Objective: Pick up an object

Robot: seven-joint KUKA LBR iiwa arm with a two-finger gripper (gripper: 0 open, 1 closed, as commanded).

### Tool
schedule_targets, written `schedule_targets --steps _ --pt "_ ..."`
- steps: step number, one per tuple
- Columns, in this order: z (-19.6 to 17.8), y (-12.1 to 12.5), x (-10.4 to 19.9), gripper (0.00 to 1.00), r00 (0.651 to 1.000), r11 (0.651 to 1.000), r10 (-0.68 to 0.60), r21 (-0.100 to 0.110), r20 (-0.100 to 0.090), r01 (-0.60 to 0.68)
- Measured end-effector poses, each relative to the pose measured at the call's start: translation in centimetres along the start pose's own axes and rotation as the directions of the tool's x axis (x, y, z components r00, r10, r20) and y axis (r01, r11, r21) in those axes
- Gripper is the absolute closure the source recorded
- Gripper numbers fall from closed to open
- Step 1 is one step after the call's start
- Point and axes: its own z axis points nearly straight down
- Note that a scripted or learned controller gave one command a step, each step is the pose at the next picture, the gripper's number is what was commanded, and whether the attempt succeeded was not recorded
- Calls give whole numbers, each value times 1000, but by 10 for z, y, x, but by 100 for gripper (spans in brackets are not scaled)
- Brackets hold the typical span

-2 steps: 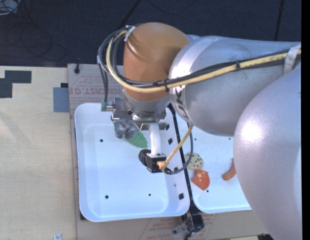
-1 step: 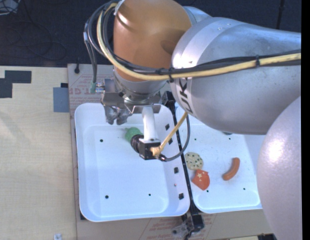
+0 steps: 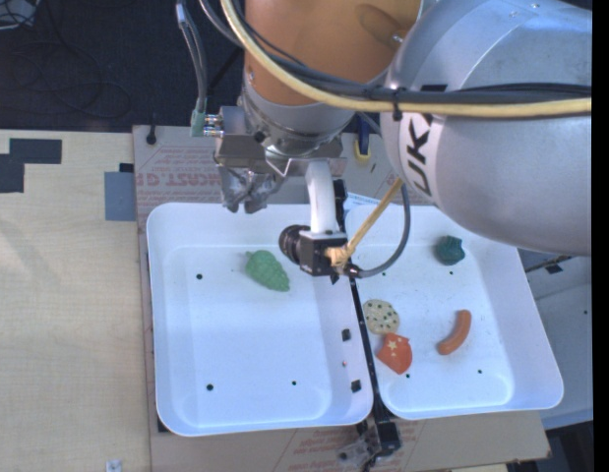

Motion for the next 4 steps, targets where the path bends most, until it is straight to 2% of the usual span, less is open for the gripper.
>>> schedule_targets --steps 1,2,3,4 --pt "46 17 -129 100 1000 1000 15 12 8 -15" --pt "-69 57 -86 100 1000 1000 -2 -6 0 2" --pt "-19 -14 -170 100 1000 1000 10 15 5 -10" --pt "8 -84 -191 100 1000 1000 4 14 3 -4"
